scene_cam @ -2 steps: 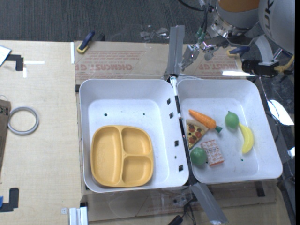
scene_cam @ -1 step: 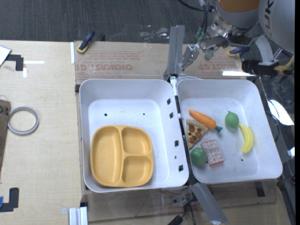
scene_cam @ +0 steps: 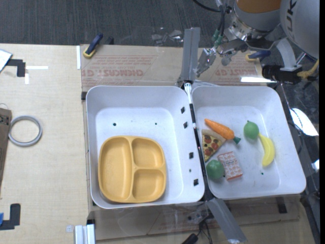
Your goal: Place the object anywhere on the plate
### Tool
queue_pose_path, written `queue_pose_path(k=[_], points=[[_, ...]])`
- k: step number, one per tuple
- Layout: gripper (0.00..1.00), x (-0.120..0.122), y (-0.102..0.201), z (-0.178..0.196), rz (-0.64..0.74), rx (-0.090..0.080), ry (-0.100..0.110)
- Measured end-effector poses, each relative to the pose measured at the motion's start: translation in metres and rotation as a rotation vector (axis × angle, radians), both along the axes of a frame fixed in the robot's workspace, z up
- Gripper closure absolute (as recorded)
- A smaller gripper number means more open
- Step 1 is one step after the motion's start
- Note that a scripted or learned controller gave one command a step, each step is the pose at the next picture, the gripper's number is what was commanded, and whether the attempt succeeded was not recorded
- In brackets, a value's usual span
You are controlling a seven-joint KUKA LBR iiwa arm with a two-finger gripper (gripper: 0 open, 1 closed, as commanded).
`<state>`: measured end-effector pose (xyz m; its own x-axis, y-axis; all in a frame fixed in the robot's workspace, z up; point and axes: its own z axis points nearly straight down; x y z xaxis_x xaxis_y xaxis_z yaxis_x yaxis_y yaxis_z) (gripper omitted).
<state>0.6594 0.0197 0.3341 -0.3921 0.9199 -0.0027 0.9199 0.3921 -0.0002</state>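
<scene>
Yellow three-compartment plate point(scene_cam: 133, 169) in left bin point(scene_cam: 96, 111) — gripper point(scene_cam: 209, 58) above bins, finger state unclear.

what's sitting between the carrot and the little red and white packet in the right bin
In the camera view, the pizza slice lies between the carrot and the packet, just left of the straight line joining them, with bare bin floor around it.

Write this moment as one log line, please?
arm: raised behind bins | gripper: holding nothing | plate: left bin | carrot, pizza slice, banana: right bin
</scene>
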Motion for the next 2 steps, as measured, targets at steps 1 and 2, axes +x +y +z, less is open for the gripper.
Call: queue_pose_path(k=[1, 2], points=[[0.0, -0.0166, -0.0154, -0.0622, -0.006, 0.0, 0.002], [0.0, -0.0165, -0.0149, -0.0617, -0.005, 0.0, 0.002]])
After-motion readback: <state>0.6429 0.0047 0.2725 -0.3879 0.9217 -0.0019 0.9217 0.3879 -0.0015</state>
